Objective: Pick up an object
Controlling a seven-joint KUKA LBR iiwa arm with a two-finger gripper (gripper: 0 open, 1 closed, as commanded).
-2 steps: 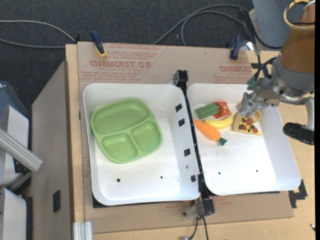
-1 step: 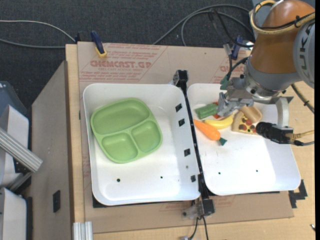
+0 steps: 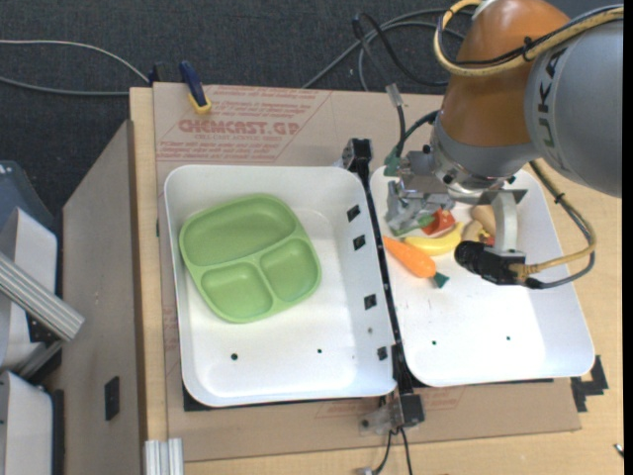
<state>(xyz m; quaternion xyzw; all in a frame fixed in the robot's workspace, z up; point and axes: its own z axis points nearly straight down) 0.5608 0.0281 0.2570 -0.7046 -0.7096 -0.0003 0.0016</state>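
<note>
Gripper (image 3: 415,211), its grasp impossible to judge, hangs over the toy food clustered in the right bin (image 3: 514,349), apparently seeking the carrot (image 3: 409,257).

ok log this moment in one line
gripper low over toy pile | carrot on right bin | green tray in left bin

Single fixed camera looking down at a slant on the bench.

It is sitting above the bench (image 3: 99,265) and taking in both the left bin (image 3: 188,364) and the right bin (image 3: 554,344) from moderately near, with dark floor showing along the top and the arm (image 3: 554,77) reaching in from the right.
</note>
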